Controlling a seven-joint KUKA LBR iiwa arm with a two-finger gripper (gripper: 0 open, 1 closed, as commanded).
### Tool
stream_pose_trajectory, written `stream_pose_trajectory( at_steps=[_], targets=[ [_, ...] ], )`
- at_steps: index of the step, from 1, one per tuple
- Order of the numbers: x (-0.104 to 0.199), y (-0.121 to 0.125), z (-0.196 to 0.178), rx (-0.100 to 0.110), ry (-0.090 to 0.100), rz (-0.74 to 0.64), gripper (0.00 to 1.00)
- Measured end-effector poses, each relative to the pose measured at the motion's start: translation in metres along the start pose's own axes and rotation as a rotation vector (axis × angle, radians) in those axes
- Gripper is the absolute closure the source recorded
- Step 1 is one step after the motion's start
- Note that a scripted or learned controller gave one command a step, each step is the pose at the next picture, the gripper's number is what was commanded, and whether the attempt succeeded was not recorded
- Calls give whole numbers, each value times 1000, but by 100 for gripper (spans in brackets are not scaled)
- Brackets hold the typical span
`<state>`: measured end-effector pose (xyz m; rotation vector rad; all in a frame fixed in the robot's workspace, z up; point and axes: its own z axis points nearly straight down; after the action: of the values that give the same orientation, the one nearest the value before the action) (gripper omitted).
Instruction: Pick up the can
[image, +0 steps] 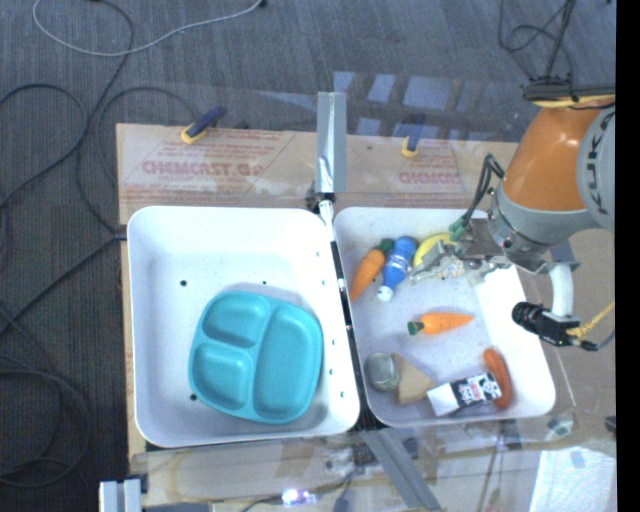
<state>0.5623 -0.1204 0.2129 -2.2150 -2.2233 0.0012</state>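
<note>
Approach step: small grey metal can (381, 372) lies lower left in the right white bin (520, 310); two-finger gripper (447, 262), jaw state indiscernible, hovers upper centre, must travel down-frame.

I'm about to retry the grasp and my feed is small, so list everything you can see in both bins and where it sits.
Divided plate: 1, teal, left bin.
Can: 1, grey, front left of right bin.
Carrots: 2, orange; one at rear left beside the bottle, one mid-bin.
Bottle: 1, blue and white, rear of right bin.
Banana: 1, yellow, rear, by the gripper.
Wedge: 1, tan, right of the can.
Carton: 1, white and black, front.
Sausage: 1, red-orange, front right.
Gripper: 1, metallic, rear of right bin, far from the can.
</note>
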Motion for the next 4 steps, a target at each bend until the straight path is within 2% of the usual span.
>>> stream_pose_trajectory(
  at_steps=[1,2,3,4],
  targets=[
    [6,-14,115,0,-1,66,0],
    [3,-64,123,-19,-5,20,0],
    [3,-64,113,-19,-3,20,100],
    [29,-34,-69,-2,-5,106,100]
  ],
)
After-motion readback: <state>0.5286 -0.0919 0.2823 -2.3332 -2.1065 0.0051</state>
